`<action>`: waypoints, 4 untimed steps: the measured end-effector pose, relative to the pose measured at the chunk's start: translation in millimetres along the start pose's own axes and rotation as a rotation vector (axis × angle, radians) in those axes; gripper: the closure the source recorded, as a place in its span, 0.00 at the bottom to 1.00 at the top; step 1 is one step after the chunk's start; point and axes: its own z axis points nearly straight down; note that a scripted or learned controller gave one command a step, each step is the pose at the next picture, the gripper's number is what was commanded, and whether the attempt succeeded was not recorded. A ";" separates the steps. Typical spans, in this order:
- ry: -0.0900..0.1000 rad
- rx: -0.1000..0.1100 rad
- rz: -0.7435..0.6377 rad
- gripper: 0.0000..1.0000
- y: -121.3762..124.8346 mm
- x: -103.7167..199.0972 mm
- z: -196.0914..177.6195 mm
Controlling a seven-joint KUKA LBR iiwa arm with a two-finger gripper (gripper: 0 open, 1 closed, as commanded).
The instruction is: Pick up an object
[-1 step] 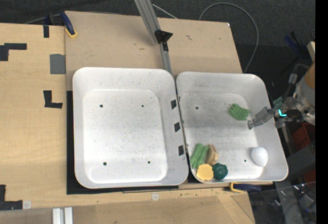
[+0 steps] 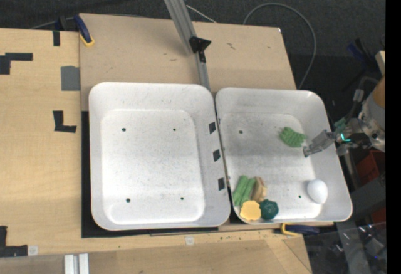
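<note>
Wooden bench point(image 2: 156, 47); gripper point(image 2: 316, 143) over right bin point(image 2: 276, 100) beside green object point(image 2: 291, 137), its state unclear

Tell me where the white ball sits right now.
The white ball lies in the right bin, near its front right corner, to the right of the yellow piece and dark green piece.

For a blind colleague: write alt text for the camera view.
The gripper hovers at the right bin's right edge beside a green object. A white ball and small green and yellow items lie near its front; the left bin adjoins.
</note>
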 end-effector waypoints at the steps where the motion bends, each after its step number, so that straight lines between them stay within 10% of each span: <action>1: 0.001 0.004 0.000 0.00 6.6 2.4 46.7; 3: -0.001 0.000 0.001 0.00 0.1 7.3 140.4; 4: 0.000 0.000 0.001 1.00 0.3 8.0 129.2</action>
